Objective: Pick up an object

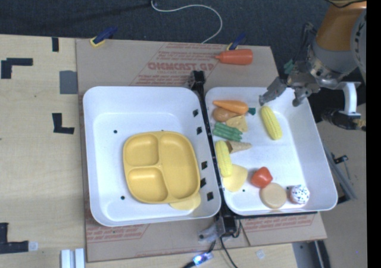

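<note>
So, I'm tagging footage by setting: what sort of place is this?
Probably a robotics lab bench for grasping trials: two white bins on cardboard, toy food such as a corn cob and a yellow divided plate, and a robot arm reaching in.

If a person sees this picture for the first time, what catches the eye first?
Probably the yellow divided plate in the left bin. Next, the toy food crowded in the right bin, such as the corn cob, with the gripper just above that bin's far edge.

The arm (339, 28) is a rounded grey body with a broad orange band above the wrist, ending in a metal gripper (284, 95) with two dark jaws.
</note>
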You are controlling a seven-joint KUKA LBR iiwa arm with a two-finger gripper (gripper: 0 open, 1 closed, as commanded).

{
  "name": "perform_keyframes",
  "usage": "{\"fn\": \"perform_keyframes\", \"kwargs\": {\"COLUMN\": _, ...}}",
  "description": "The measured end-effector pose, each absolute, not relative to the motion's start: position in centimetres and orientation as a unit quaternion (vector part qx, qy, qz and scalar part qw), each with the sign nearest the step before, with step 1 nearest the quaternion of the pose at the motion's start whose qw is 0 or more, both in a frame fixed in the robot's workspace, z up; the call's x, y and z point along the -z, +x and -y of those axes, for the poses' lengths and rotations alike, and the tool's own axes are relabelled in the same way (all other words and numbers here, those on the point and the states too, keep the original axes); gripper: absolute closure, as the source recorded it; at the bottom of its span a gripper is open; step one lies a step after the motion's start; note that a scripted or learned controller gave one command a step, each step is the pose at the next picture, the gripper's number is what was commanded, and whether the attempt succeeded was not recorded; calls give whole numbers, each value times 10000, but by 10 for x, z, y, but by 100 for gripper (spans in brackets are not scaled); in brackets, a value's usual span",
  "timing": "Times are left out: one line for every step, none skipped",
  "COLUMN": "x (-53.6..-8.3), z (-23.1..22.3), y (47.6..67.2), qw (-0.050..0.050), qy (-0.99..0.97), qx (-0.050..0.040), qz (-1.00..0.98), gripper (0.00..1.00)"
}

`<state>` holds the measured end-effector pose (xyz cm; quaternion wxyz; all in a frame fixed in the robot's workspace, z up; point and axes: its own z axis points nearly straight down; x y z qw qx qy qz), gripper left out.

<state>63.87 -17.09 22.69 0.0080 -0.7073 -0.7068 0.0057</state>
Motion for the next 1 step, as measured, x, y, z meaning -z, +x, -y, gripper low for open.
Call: {"fn": "perform_keyframes", "kwargs": {"x": -235, "z": 171, "y": 641, "qw": 28, "qy": -7063, "qx": -23, "qz": 7079, "gripper": 0}}
